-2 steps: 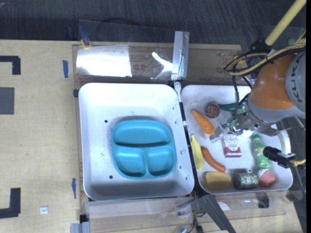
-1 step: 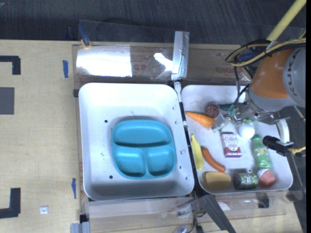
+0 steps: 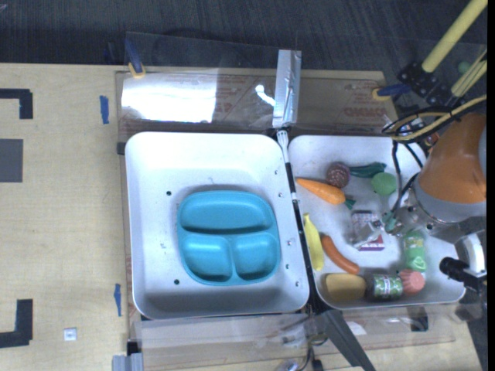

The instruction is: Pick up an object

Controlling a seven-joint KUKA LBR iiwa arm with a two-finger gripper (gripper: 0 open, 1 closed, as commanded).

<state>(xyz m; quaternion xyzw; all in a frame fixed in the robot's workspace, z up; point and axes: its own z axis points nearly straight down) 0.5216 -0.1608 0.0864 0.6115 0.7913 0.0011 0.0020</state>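
The right bin (image 3: 309, 149) holds several toy foods. An orange carrot (image 3: 321, 191) lies near its left wall, beside a dark red round piece (image 3: 337, 175) and a green ball (image 3: 384, 182). A yellow banana (image 3: 312, 242), an orange sausage shape (image 3: 339, 256), a tan bread piece (image 3: 344, 286) and a green can (image 3: 387, 287) sit along the front. My gripper (image 3: 366, 229) hangs low over the bin's middle, above a small red-and-white item (image 3: 374, 244). The orange-banded wrist (image 3: 456, 168) stands to its right.
The left bin (image 3: 147, 207) carries a blue divided plate (image 3: 229, 235). A light green piece (image 3: 414, 250) and a pink piece (image 3: 415, 281) lie at the right bin's front right. Cables (image 3: 418, 126) and a yellow pole (image 3: 456, 25) cross the back right. A clear panel (image 3: 201, 91) stands behind the bins.
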